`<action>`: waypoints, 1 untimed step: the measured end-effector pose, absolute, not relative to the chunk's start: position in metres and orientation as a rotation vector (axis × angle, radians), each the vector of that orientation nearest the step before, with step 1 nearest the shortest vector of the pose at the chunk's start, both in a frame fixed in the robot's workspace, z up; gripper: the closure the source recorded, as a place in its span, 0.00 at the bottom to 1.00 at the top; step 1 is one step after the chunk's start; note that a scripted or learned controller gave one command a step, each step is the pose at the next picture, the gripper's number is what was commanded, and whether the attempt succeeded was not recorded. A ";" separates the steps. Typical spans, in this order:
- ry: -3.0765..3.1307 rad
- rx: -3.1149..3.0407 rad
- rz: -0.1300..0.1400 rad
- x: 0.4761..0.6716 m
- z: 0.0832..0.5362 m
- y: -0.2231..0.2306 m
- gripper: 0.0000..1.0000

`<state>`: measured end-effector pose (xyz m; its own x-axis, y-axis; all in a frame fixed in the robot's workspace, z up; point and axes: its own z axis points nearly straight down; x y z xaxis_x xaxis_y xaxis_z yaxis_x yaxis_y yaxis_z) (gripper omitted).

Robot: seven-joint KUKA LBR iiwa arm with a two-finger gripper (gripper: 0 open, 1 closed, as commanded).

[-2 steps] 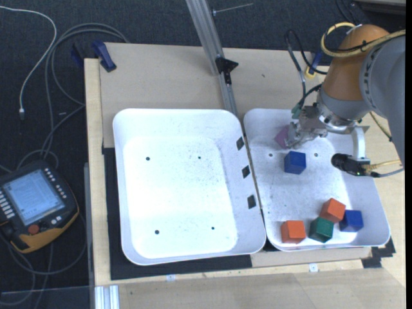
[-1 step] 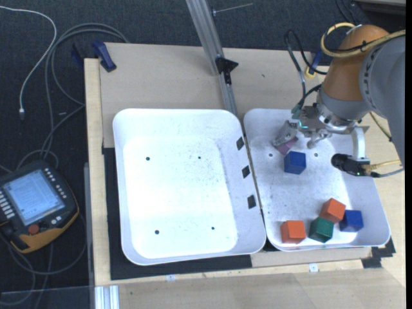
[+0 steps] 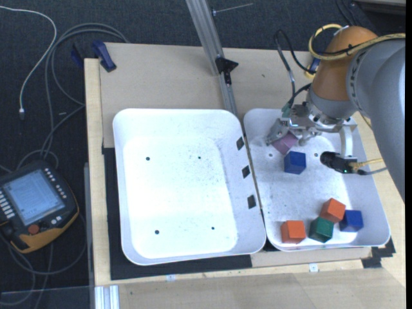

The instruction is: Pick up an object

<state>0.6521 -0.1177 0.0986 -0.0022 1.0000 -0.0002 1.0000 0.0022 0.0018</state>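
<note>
My gripper (image 3: 291,132) hangs over the far left part of the right bin (image 3: 370,234). A pink block (image 3: 282,145) lies right under it, partly covered by the gripper body, and I cannot tell whether it is held. A blue cube (image 3: 295,162) sits on the bin floor just in front of the pink block. Near the bin's front edge lie an orange cube (image 3: 293,230), a green cube (image 3: 321,229), a second orange cube (image 3: 333,208) and a smaller blue cube (image 3: 351,220).
The left bin (image 3: 129,172) stands beside the right one, with black clips (image 3: 245,170) along the shared wall. A metal post (image 3: 206,28) slants up behind the bins. A teach pendant (image 3: 32,205) and cables lie on the floor at the left.
</note>
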 end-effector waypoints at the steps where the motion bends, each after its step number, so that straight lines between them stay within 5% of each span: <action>1: 2.221 2.215 0.004 0.653 0.111 -0.118 1.00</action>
